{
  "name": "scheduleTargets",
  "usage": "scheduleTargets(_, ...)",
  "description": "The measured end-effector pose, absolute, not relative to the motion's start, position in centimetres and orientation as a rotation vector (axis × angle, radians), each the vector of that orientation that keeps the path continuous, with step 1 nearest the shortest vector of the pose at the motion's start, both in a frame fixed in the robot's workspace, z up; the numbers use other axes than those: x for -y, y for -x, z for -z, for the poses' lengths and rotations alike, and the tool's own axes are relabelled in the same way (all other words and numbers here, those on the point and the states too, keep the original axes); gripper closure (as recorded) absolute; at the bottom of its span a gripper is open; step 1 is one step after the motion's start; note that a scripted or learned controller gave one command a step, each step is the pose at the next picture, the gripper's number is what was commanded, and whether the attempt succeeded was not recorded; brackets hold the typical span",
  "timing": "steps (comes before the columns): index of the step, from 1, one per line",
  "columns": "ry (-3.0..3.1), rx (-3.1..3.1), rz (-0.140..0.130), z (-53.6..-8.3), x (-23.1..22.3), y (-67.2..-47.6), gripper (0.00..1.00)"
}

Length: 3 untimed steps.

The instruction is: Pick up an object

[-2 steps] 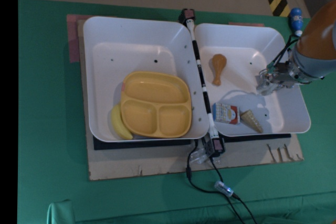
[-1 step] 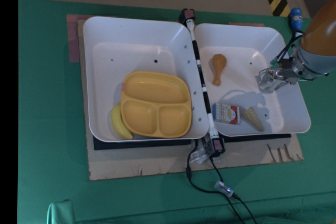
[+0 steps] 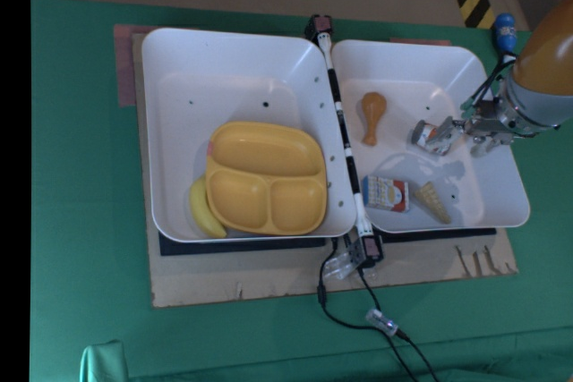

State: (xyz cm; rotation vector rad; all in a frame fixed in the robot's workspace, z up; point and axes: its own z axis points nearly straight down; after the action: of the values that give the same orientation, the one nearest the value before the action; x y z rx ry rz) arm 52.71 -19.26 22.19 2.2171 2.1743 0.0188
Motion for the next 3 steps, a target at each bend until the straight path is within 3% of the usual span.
scheduleTargets(1, -2.213, -2.201, -0.007, -18.7, 19.1, -57.7, 0.0)
scheduleTargets(2, -2.209, -2.182, -0.015, -20.4, 19.4, -58.0, 1.0)
scheduleTargets(3, -2.217, -2.204, -0.006, -33.2, 18.9, -56.9, 1.0)
